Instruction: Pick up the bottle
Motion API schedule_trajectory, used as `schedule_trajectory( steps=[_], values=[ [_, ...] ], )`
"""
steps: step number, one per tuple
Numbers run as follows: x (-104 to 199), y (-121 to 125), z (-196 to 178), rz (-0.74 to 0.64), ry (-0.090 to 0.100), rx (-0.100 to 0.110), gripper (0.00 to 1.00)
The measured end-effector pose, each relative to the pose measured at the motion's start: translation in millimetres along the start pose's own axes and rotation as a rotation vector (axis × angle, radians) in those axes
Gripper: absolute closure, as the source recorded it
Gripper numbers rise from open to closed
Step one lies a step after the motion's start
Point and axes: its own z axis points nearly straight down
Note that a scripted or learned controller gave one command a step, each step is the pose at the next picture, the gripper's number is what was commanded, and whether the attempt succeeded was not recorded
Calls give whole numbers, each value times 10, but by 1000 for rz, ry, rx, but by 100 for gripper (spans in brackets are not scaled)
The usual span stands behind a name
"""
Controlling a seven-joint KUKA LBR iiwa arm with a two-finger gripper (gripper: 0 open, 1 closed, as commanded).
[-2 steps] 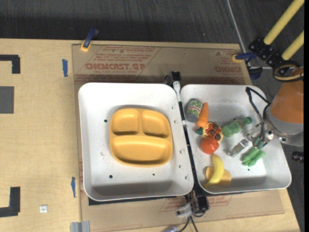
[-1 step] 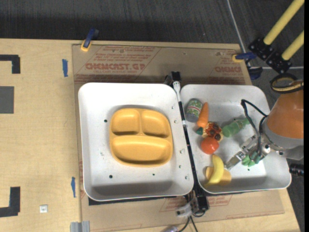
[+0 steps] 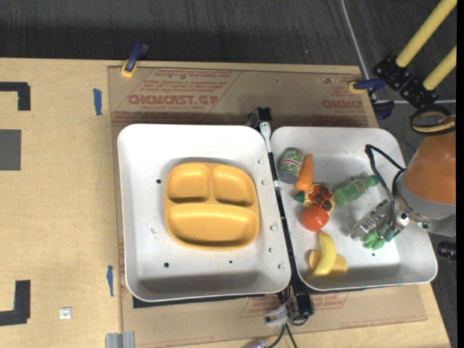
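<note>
In the right bin [image 3: 417, 267], green bottle [image 3: 355, 189] lying flat — cap up-right, hand [image 3: 375, 227] just below — grip unclear.

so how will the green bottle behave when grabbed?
The green bottle lies on its side, so it may roll if nudged. It looks like small toy plastic, probably light and rigid. Its smooth surface might slip. The gripper hovers nearby.

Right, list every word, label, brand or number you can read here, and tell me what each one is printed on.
"CHEMCAST GP", red print on the brown paper-covered sheet behind the two shallow white bins.
More red print at that sheet's right end: cut off and too blurred to read.
Label on the small round green-and-grey can in the right bin: too small to read.
Green plastic bottle: no legible text.
</note>
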Motion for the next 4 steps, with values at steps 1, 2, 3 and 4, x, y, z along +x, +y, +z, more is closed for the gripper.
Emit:
schedule_trajectory(
  steps=[1, 2, 3, 4],
  values=[
    [67, -122, 100, -378, 4, 0, 100],
    [-378, 37, -775, -198, 9, 4, 100],
    [-377, 37, -773, -198, 9, 5, 0],
    [-87, -227, 113, -158, 8, 5, 0]
  ],
)
